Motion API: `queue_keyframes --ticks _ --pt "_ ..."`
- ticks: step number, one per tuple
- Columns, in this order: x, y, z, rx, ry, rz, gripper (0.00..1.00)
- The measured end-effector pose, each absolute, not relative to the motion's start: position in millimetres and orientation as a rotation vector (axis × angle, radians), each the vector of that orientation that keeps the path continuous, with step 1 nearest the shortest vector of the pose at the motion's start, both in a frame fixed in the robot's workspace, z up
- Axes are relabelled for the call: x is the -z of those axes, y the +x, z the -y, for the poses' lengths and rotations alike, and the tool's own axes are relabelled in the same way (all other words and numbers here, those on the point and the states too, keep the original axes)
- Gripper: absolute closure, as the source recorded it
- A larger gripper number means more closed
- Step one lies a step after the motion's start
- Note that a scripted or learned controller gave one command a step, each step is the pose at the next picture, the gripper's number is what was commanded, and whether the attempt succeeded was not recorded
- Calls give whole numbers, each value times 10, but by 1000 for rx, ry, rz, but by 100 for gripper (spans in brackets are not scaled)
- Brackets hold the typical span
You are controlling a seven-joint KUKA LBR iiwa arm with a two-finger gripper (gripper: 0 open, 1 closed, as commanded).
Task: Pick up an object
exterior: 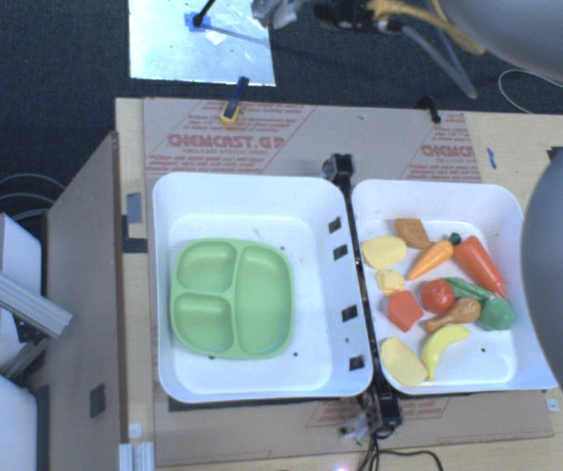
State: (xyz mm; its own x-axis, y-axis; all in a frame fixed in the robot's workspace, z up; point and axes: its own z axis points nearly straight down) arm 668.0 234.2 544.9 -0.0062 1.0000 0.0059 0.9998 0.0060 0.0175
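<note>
The right bin (497, 200) holds several toy foods. Among them are a large carrot (479, 264), a smaller carrot (431, 259), a red tomato (437, 293), a banana (442, 345), a drumstick (454, 313) and a green pepper (498, 313). My gripper (281, 0) hangs at the top edge of the view, well beyond the bench's far side and high above both bins. It is far from every toy. Nothing is seen in it.
A green divided plate (232, 297) lies in the left bin (183, 199). The grey arm body (559, 283) hides the right bin's right edge. Yellow and grey cables (414, 16) run along the wrist. A shiny sheet (179, 27) lies behind the bench.
</note>
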Motion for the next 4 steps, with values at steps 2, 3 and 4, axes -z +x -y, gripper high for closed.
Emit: queue_keyframes --ticks 2,3,4 --pt "-5584 6680 -2350 -10 2202 -2236 100" --pt "-5696 6680 -2352 -13 2195 -2240 100" --pt "-5808 6679 -2353 -15 2188 -2244 100"
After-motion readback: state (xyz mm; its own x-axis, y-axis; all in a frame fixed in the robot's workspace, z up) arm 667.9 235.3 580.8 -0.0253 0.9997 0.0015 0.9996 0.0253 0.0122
